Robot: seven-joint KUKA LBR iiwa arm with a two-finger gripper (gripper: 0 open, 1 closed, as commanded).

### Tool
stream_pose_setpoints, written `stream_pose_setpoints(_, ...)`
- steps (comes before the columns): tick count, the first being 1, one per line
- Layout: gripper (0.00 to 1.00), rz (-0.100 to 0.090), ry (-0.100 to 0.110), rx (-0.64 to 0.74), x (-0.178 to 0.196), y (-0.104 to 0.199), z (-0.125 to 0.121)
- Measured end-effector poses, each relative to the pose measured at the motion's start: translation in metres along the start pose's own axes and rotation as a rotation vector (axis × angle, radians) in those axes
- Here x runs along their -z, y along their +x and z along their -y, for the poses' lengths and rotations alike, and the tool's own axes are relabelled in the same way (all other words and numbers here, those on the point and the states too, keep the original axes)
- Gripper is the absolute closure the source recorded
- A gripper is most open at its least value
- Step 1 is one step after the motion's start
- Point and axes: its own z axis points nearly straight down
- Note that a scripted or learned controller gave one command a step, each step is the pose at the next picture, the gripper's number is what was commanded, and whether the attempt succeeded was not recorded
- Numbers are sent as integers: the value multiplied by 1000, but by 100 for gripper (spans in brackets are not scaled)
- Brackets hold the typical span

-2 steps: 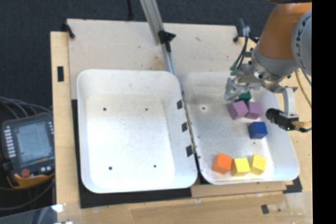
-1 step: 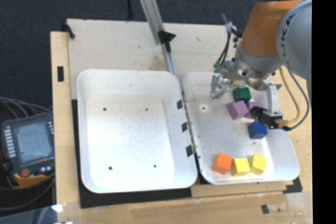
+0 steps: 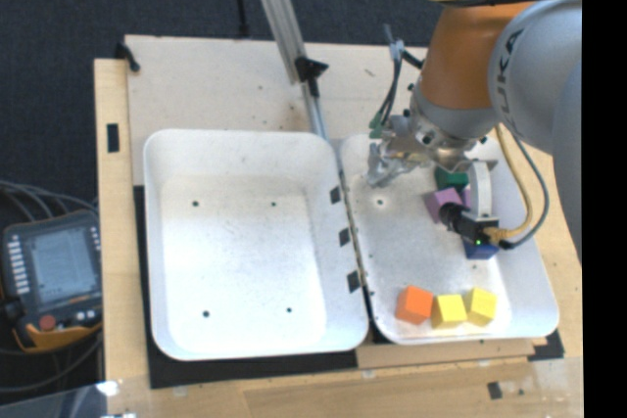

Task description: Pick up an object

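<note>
Orange block [image 3: 414, 304] and two yellow blocks [image 3: 451, 309] in row along right bin's [image 3: 534, 284] near rim, axis left-right. Gripper [image 3: 384, 163] above bin's far left; finger state cannot be told.

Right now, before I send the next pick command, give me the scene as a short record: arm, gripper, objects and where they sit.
arm: reaches in from the right, over the right bin
gripper: low over the upper left part of the right bin, nothing seen between its fingers
front row, right bin: orange block, yellow block, second yellow block, side by side
under the wrist: purple block, green block, blue block, partly hidden
left bin: white, beside the right bin
finger state: cannot tell
</note>
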Motion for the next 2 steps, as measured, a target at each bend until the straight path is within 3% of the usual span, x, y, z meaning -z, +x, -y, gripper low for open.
stream_pose_setpoints(2,100,0,0,1,-4,107,-4)
